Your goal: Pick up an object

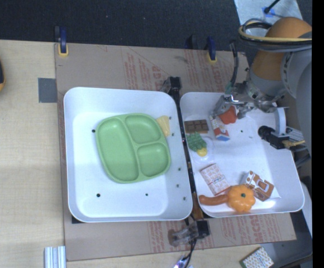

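Note:
My gripper point(228, 111) hangs over the far part of the right bin point(274, 161). A small red object point(227, 116) sits between its fingers, and they are closed on it. Just below lies a little red, white and blue carton point(220, 132). Also in this bin are a brown bar point(195, 126), a green and yellow toy point(197, 143), a pink-white packet point(213, 177), an orange fruit point(242, 199) beside a long orange piece point(211, 200), and a brown-white box point(260, 186).
The left bin point(84, 194) holds a green divided plate point(133, 147) and a small yellow item point(163, 125) by its right wall. The arm's black fittings point(274, 137) reach over the right bin's right side. Clamps stand at the bins' far and near seam.

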Controlling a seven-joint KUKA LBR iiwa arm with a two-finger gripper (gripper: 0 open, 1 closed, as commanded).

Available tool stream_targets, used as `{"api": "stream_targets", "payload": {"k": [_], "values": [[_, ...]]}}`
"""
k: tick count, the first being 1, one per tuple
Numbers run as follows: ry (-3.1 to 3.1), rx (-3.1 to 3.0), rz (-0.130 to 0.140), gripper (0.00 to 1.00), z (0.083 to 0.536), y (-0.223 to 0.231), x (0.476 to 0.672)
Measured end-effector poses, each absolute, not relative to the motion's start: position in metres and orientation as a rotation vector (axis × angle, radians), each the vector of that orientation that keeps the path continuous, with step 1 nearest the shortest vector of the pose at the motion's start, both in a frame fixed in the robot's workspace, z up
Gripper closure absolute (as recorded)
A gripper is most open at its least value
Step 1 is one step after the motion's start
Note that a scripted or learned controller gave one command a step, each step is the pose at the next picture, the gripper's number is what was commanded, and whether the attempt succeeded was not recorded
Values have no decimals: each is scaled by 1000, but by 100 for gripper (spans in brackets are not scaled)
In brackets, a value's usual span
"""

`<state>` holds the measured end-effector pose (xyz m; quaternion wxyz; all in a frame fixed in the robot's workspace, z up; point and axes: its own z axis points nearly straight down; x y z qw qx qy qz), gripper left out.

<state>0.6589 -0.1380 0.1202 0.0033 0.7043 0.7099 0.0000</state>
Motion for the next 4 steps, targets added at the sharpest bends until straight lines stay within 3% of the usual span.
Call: {"api": "stream_targets", "payload": {"k": [1, 2, 3, 4], "values": [[2223, 2205, 3, 100, 135, -142, 661], [2229, 2220, -7, 100, 125, -121, 628], [2225, 2211, -4, 100, 95, -95, 641], [2221, 2211, 4, 0, 97, -95, 642]]}}
